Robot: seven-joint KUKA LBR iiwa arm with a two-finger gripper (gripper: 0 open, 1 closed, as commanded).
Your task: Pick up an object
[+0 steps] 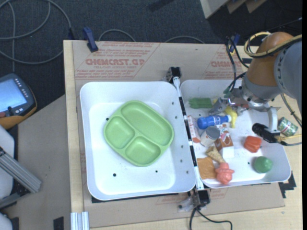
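Cardboard covers the surface under two white bins; the gripper (229, 104) hangs over the right bin (278, 169). Whether it is open or closed I cannot tell. Nearest lies the blue bottle (212, 121), just below-left, lengthwise across the bin.

The arm (288, 61) is showing a grey body with a rounded orange band (268, 56) above the wrist. Black and yellow cables (252, 44) are looping beside it, and a silvery metal gripper (230, 103) is sitting below.
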